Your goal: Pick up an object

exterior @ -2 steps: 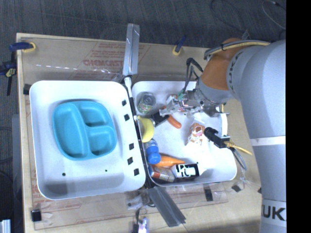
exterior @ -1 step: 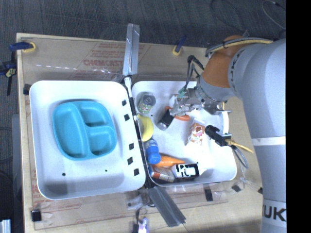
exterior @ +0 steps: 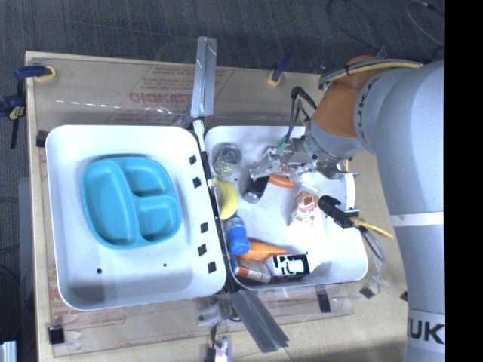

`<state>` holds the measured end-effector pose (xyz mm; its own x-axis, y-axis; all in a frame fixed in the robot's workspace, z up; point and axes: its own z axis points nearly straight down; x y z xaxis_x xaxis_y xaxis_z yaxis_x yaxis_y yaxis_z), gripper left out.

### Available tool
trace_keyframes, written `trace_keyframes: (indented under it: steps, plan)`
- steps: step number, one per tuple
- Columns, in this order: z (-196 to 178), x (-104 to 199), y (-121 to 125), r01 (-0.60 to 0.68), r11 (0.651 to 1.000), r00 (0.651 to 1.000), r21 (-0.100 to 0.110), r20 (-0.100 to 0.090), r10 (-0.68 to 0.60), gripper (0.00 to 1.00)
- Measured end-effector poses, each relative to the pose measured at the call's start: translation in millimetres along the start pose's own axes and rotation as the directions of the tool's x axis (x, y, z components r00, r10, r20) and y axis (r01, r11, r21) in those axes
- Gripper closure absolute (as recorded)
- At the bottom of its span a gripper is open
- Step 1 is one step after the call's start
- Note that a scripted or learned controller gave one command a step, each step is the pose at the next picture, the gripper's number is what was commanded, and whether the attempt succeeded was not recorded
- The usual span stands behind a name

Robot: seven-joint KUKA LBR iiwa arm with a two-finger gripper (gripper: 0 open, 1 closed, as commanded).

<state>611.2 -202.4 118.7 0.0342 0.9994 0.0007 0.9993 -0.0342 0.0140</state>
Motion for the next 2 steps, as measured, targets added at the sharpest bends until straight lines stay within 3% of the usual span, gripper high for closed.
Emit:
trace_keyframes:
  steps: [1,2]
  plan:
    - [13.1,-4.4,-16.9,0.043,0.999,0.999,-0.018,0.003,-0.043,0.00]
    - [26.0,36.8,-2.3,0.100,0.995,0.995,0.010,0.009,-0.100,0.00]
